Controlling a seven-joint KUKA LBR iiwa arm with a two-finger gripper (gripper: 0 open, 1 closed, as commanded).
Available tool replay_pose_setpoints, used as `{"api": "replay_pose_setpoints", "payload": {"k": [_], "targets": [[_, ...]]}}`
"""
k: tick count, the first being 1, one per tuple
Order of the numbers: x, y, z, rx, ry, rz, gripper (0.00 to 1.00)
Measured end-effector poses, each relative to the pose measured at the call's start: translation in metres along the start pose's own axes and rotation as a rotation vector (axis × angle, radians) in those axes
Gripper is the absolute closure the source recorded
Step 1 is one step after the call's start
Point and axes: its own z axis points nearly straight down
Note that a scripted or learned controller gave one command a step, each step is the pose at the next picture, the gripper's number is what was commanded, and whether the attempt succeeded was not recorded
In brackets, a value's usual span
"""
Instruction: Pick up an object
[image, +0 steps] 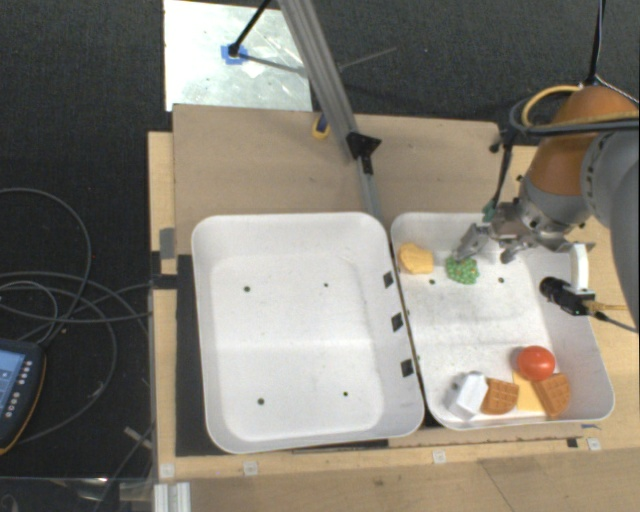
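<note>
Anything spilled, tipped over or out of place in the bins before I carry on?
Nothing stands out. All the items lie inside the right bin: a yellow piece and a green piece near the far end, a red ball, two orange pieces and a white item at the near end. The gripper is beside the green piece.

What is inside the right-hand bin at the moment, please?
The right bin holds a yellow piece, a green piece, a red ball, two waffle-like orange pieces and a white-grey item. The gripper hangs over its far end, covering part of the floor.
</note>
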Motion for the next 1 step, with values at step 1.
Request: {"api": "replay_pose_setpoints", "payload": {"k": [1], "targets": [[-0.0005, 0.0027, -0.0156, -0.009, -0.002, -0.002, 1.00]]}}
